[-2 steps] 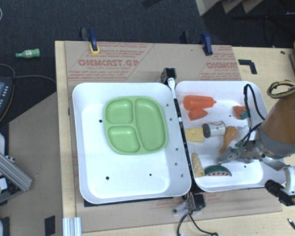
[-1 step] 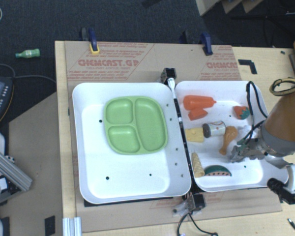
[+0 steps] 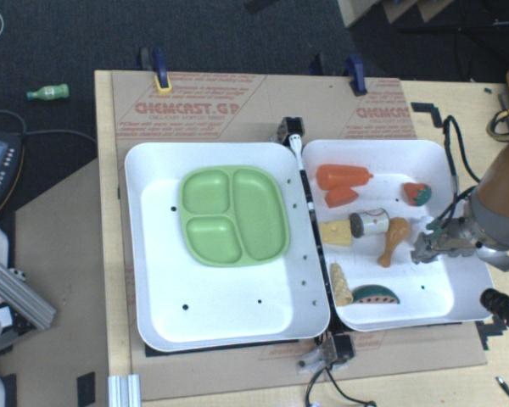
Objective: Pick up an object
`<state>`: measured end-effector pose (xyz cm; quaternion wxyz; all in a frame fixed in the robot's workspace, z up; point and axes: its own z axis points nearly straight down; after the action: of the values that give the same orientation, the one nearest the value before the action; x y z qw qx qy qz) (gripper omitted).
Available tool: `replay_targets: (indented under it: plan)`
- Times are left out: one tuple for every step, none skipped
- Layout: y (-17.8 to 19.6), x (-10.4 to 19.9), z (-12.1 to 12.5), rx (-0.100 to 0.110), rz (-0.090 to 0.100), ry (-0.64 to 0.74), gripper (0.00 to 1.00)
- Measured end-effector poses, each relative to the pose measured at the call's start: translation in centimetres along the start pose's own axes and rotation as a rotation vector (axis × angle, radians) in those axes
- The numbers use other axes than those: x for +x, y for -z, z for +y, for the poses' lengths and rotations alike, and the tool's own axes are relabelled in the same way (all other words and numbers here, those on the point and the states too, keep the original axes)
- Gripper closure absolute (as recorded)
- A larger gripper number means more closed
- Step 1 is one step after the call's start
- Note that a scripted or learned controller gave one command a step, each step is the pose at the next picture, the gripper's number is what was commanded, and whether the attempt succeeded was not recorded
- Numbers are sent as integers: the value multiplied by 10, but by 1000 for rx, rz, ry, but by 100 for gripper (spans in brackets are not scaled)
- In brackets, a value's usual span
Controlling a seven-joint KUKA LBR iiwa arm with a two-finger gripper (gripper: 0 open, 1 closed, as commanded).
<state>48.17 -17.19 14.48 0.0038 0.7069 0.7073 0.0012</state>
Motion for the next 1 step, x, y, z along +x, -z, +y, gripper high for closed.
replay_targets:
  plan:
    - [59, 8, -1, 0, 1, 1, 100]
